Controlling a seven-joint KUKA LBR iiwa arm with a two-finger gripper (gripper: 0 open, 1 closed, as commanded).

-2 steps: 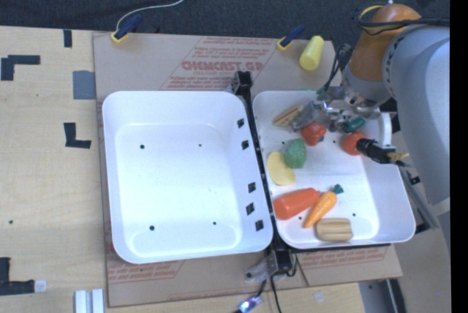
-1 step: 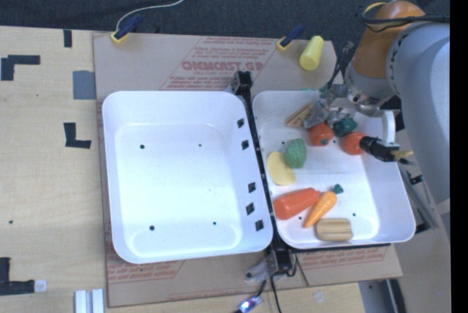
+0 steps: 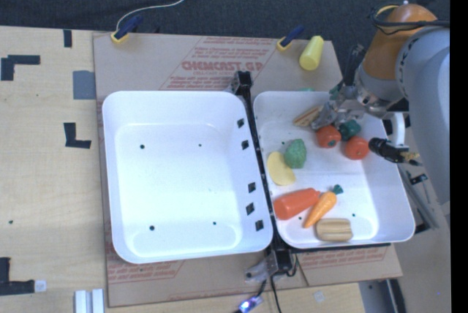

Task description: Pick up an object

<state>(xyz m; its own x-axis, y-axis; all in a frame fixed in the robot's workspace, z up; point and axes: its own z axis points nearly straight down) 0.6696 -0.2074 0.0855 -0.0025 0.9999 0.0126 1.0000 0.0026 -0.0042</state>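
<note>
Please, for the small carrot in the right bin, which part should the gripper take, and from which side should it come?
Probably the orange body of the carrot, near its middle, coming from above. It lies flat and slanted, green top toward the arm. Close the fingers across its narrow width; the red-orange piece lies close on its left, so space there is tight.

Two bins side by side on the worktop, toy food in the right one.

The left bin [image 3: 175, 172] touches the right bin [image 3: 387, 224] along a shared edge. In the right bin, a bread roll [image 3: 333, 229] lies near the front edge, a carrot [image 3: 321, 206] just behind it, a pepper [image 3: 295, 202] beside the carrot toward the shared edge. A lemon [image 3: 279, 168] and broccoli [image 3: 295, 153] sit further back. Two tomatoes [image 3: 328, 135] [image 3: 356, 148] lie near the far right corner, under the gripper [image 3: 338, 108]. A corn cob [image 3: 311, 53] lies on the worktop [image 3: 44, 158] behind the right bin.
</note>
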